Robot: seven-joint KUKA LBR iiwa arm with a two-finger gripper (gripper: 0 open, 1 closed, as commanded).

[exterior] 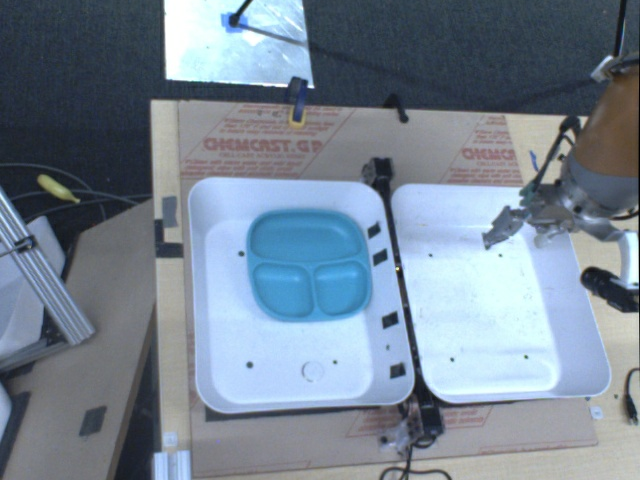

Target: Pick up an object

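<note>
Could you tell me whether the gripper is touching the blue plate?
Apart. The camera view shows the gripper over the right bin, while the blue plate lies in the left bin, with the bins' divider between them.

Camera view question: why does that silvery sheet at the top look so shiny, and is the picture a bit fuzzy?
In the camera view, the silvery sheet mirrors overhead light, giving streaky glare; the white bins look evenly lit with soft shadows; the whole frame is mildly soft, and the gripper looks slightly blurred.
</note>
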